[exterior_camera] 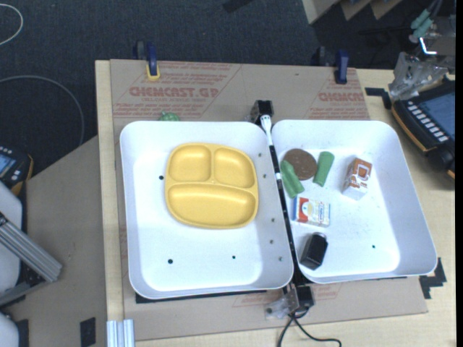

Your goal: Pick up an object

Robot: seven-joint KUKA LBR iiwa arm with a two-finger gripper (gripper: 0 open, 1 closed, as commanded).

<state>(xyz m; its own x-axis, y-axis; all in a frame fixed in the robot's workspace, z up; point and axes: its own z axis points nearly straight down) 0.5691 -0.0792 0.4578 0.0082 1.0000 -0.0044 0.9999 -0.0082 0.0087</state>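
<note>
The right bin (405,194) holds several small objects in its left half. A brown round disc (302,162) lies near the back, with a green cylinder (323,168) at its right edge and a second green piece (291,179) at its left edge, close to the bin wall. A small orange and white carton (357,177) stands apart to the right. In front of the disc lies a flat red and white packet (312,212). Nearer the front rim sits a black block (314,250).
A yellow divided plate (212,185) lies in the left bin (145,244). A small green item (168,116) rests outside that bin's back rim. Blue clamps (151,62) (341,67) pin the cardboard base. A control pendant (432,120) sits at the right.
</note>
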